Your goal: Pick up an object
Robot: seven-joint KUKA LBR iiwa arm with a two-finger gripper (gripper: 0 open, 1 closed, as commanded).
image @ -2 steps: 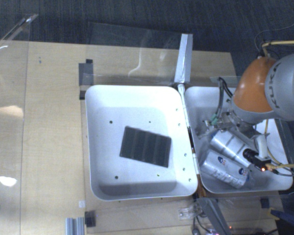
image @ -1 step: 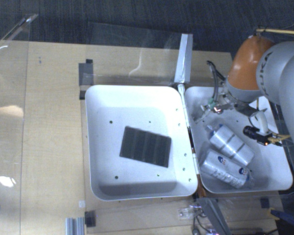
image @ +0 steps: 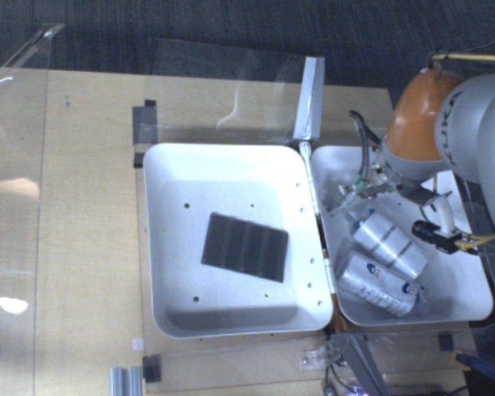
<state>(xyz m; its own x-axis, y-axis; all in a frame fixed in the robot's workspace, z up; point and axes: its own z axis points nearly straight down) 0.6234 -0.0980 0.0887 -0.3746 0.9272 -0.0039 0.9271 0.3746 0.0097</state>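
Over the right bin point(image: 478, 299) the arm point(image: 445, 130) hangs with its gripper point(image: 388, 238) low above a silver can point(image: 378, 285), grip impossible to judge from here, so it looks like the reach, with a clean close next.

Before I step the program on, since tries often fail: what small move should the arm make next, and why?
Probably rise a little from the right bin. The arm's wrist is low over it, with a silver can lying beside it, and the view doesn't show anything held; the dark pad lies alone in the left bin.
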